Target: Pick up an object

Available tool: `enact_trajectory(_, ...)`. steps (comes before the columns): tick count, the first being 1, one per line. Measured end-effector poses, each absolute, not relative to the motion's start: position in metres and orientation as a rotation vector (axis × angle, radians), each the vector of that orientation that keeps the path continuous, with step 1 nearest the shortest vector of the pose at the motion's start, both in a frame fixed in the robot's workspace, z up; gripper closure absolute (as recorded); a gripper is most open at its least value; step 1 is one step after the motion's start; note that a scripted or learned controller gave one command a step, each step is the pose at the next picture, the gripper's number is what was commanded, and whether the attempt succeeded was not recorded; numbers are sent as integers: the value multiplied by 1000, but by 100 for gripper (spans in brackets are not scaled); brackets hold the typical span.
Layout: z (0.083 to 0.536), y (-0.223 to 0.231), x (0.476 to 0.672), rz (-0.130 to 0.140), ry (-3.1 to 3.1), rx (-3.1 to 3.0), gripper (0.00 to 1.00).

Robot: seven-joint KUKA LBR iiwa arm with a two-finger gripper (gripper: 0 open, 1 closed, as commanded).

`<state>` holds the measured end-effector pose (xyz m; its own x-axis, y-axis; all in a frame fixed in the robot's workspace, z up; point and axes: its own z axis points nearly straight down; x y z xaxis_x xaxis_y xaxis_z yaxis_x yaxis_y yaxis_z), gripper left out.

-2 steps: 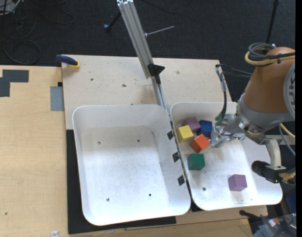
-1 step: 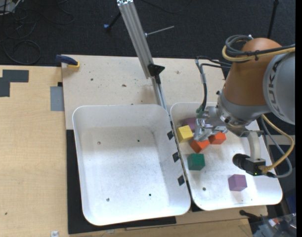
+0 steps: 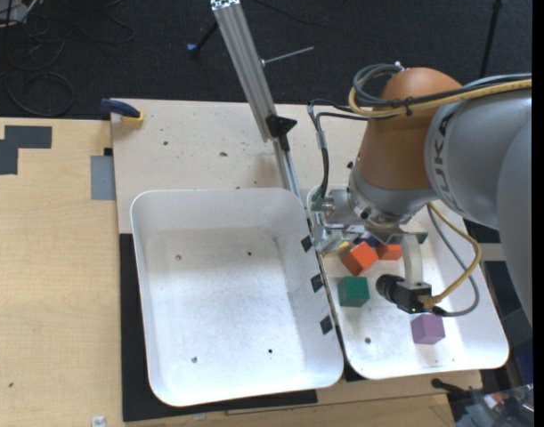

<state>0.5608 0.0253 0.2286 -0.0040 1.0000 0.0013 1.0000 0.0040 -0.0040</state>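
Jaws: hidden under the wrist, so whether they are released or clenched cannot be told; what they touch cannot be told either.
gripper [image 3: 341, 235]: low at the left side of the right bin [image 3: 481, 356], close to the wall that meets the left bin [image 3: 142, 238], with the orange block [image 3: 361, 257] just beside it.
arm [image 3: 485, 158]: grey, with an orange band [image 3: 405, 140] above the wrist; it reaches in from the right and covers the far half of the right bin.
right bin: shallow and white with rounded corners; all the blocks lie in it.
orange block: tilted, at the foot of the wrist and partly under it; the nearest block to the gripper.
second orange piece [image 3: 390, 252]: just right of the orange block, mostly covered by the arm.
blue piece [image 3: 372, 241]: a sliver behind the two orange ones; its shape cannot be told.
green block [image 3: 353, 292]: on the bin floor just in front of the orange block, near the left wall.
purple block [image 3: 427, 329]: alone toward the near right of the bin, well apart from the gripper.
left bin: white, its edge meeting the right bin along one side.
black clips [image 3: 316, 283]: three in a row along the edge where the bins meet.
metal rail [image 3: 249, 69]: slants up from behind the bins, with a checkered tag at its top end.
bench [image 3: 191, 145]: pale speckled board under both bins.
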Motion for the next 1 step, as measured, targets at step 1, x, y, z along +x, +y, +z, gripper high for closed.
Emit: enact_trajectory(1, 220, 71, 579, 2, -2223, -2216, 100)
